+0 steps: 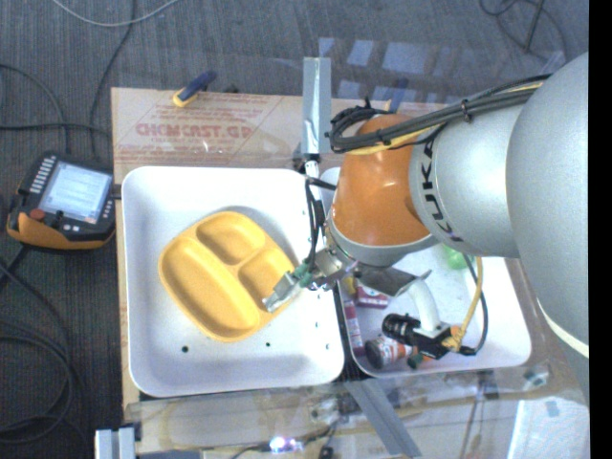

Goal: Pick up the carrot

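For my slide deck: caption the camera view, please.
Gripper poised over the yellow divided tray in the left bin.

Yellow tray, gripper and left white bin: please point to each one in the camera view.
yellow tray (222, 273): camera view, centre divider.
gripper (278, 297): camera view, between fingertips.
left white bin (163, 185): camera view, upper wall.

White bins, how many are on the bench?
2. The left bin holds a yellow tray. The right bin sits beside it, mostly hidden under the arm, so its contents may be hidden too.
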`<act>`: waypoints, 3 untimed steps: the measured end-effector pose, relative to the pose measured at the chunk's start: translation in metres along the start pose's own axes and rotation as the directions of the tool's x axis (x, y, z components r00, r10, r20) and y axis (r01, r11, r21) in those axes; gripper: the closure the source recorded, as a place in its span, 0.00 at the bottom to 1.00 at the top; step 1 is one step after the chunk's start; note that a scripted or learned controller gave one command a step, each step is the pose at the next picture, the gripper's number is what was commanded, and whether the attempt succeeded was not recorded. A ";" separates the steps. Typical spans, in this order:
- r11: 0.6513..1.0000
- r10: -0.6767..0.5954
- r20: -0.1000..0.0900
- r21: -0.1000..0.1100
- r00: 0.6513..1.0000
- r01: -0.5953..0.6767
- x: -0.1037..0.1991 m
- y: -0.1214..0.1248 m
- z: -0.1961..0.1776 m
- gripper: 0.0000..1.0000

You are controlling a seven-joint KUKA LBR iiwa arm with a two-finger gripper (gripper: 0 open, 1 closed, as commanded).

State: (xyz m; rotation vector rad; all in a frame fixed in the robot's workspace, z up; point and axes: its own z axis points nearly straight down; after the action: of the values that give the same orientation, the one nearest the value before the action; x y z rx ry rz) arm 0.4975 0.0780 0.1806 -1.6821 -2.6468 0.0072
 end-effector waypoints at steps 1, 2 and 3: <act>1.000 0.024 0.001 -0.002 1.000 -0.024 -0.061 -0.031 0.000 0.00; 0.977 0.211 0.002 -0.001 0.977 -0.211 0.001 0.044 -0.049 0.00; 0.976 0.219 0.000 -0.009 0.976 -0.219 0.058 0.014 0.065 0.00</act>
State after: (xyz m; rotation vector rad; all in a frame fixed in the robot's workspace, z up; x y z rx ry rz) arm 0.4853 0.1361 0.1158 -1.9674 -2.4505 -0.0033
